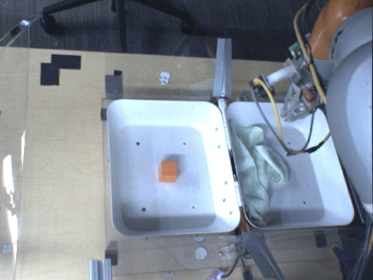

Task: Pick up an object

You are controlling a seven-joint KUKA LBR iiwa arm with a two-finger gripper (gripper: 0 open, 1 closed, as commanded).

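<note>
Where the grey arm (pixel 349 104) enters from the right, it covers the right bin's (pixel 309 212) far right corner. The wooden surface (pixel 58 174) carries both white bins side by side. Left bin (pixel 116 174): one small orange cube (pixel 168 171) near its centre. Right bin: a crumpled pale cloth (pixel 259 165) along its left wall. The claw (pixel 298 104) hangs above the right bin's far edge, well apart from cloth and cube, nothing visible in it; open or closed cannot be told.

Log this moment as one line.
claw: over right bin's far edge | orange cube: left bin | pale cloth: right bin | nothing held
</note>
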